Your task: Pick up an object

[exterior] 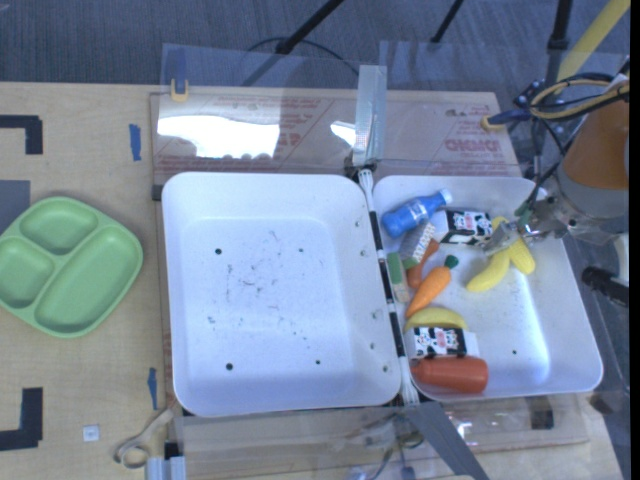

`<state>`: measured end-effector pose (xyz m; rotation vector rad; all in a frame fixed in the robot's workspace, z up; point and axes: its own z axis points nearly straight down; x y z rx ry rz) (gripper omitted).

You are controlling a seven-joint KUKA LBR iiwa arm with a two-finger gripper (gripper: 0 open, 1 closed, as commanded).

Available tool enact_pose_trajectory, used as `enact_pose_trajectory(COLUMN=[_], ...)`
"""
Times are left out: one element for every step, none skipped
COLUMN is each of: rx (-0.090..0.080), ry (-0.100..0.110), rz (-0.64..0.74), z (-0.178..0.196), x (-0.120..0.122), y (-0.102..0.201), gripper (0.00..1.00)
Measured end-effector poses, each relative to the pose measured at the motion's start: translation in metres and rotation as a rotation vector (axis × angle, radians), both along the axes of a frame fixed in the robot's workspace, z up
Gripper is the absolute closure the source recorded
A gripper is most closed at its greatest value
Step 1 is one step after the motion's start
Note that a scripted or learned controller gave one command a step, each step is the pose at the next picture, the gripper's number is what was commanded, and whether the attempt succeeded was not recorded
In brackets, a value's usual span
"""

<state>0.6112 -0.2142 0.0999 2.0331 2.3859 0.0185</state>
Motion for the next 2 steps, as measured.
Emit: enact_pose_trajectory(rx=[-0.005,-0.004], ry=[0.010,0.011], rz=[0.091,-0.009], z=[0.089,0.097], x=[-0.032,-0.020], y=[0.031,0.121], gripper=[1.00,1.00])
